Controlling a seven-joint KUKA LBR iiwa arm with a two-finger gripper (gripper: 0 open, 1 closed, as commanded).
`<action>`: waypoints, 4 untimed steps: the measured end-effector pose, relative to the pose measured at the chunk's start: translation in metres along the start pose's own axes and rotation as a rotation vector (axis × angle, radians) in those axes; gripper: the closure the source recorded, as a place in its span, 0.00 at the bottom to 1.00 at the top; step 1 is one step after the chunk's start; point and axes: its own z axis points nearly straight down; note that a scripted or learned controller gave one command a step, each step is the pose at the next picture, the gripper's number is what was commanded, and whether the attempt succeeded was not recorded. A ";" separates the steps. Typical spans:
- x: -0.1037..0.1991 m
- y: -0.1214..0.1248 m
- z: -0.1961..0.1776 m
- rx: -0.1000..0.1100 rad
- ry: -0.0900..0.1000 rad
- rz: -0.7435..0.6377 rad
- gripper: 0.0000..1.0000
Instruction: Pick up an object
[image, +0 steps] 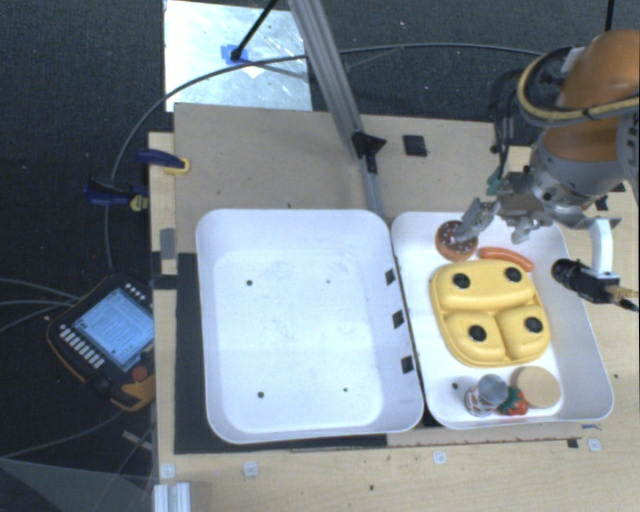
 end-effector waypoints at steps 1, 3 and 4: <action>0.007 0.003 0.060 0.004 0.000 0.000 0.00; 0.003 0.016 0.148 -0.019 -0.007 0.004 0.00; 0.002 0.020 0.133 -0.031 -0.009 0.004 1.00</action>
